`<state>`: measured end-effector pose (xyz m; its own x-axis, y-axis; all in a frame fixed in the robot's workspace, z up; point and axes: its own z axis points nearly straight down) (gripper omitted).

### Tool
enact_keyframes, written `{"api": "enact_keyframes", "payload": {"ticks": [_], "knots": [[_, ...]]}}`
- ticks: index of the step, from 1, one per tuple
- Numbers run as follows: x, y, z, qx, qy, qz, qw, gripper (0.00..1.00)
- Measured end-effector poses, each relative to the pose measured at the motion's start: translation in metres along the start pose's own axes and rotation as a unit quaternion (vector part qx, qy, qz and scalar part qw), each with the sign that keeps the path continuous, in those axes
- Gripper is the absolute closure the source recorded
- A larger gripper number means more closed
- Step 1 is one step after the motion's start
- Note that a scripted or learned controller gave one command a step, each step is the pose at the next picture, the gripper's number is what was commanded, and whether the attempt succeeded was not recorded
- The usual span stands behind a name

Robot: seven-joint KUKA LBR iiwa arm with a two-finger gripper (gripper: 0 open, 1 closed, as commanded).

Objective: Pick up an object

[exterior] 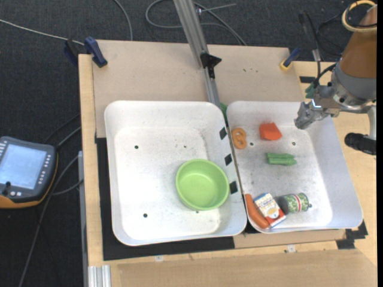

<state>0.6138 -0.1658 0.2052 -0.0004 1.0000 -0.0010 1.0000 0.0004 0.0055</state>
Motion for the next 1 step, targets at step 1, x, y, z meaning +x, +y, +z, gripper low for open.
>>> {"api": "enact_keyframes", "payload": {"ticks": [1], "knots": [[0.048,-0.0219,-0.0153,0.002,0.001,-0.002,1.0,1.0]]}}
